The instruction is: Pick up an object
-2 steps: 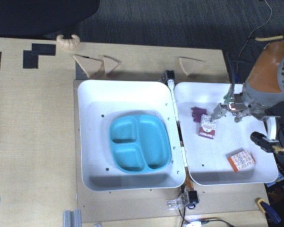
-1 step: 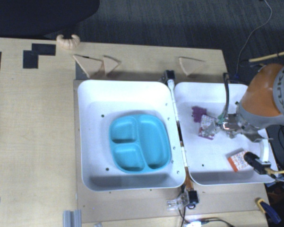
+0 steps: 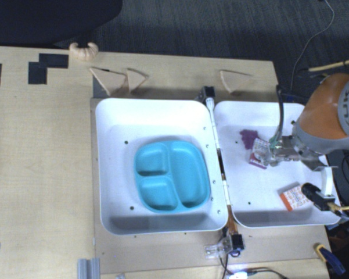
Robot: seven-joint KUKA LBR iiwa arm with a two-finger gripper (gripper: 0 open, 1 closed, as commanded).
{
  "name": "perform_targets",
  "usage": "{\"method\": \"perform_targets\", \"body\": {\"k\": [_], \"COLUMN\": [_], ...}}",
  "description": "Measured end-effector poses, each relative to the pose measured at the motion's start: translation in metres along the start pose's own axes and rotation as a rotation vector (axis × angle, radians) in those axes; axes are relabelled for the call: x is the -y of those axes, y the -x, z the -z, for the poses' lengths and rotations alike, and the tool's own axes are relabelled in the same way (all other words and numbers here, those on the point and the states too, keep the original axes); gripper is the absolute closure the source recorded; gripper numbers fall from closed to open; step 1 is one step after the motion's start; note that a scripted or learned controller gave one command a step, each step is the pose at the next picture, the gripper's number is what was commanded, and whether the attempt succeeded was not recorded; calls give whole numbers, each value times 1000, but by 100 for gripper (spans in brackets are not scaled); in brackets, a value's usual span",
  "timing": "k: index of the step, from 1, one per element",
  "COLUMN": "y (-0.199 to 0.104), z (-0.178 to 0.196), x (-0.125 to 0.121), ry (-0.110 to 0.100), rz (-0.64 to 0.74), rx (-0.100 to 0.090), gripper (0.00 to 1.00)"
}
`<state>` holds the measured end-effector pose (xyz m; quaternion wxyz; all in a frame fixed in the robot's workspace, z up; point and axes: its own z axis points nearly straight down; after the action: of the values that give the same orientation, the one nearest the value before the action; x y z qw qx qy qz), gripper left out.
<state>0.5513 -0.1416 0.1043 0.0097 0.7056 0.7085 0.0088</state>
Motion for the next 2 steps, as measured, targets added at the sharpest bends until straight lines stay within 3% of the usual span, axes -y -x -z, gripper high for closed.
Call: {"method": "perform_targets", "body": {"k": [1,2], "y": [62,61], "z": [23,23], "x": [-14,-14], "ry": [-22,-23], "rz": [-3,-2], "rx": [1,0], "gripper": [100,0]}}
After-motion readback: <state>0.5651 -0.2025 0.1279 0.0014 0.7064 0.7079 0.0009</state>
